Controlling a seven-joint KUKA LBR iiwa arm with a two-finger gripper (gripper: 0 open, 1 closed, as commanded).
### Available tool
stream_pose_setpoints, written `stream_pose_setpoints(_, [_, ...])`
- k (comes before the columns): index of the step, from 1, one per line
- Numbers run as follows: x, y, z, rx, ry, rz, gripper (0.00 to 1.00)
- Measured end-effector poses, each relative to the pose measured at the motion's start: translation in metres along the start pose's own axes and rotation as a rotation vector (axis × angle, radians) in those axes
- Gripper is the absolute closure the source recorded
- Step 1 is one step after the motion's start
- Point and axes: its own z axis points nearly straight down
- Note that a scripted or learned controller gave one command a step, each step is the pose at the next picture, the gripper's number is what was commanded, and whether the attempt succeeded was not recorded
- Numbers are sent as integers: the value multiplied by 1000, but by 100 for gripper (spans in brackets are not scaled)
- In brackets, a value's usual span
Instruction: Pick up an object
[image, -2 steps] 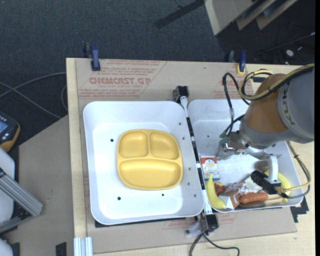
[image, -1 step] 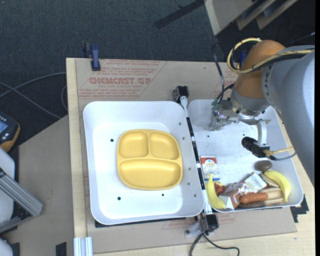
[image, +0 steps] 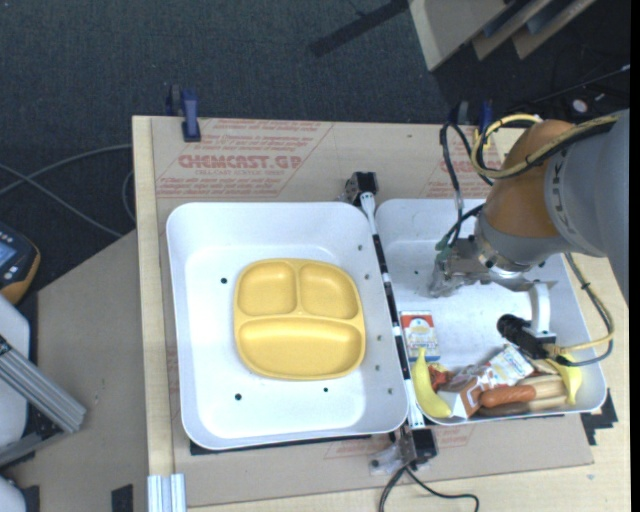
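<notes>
You are looking at a yellow divided plate (image: 299, 319) lying mid-floor in the left bin (image: 190, 300), well apart from the action. In the right bin (image: 400, 225), a small carton (image: 417, 330), a banana (image: 428, 385) and a hot dog (image: 507, 396) are crowding the near edge. The pincer (image: 455, 272) is hanging over bare floor near the far edge; whether it is clenched, you cannot tell. Descending here, it is risking closing on nothing; among the clutter, it could nudge neighbours.

I see everything through one fixed camera above the counter (image: 300, 140), tilted slightly downward. Both white bins (image: 200, 320) fit in frame at middling range, floor visible beyond; my arm (image: 560, 190) enters right of them.
</notes>
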Motion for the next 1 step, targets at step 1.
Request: stream_pose_setpoints(1, [0,83,-2,-15,-3,-6,100])
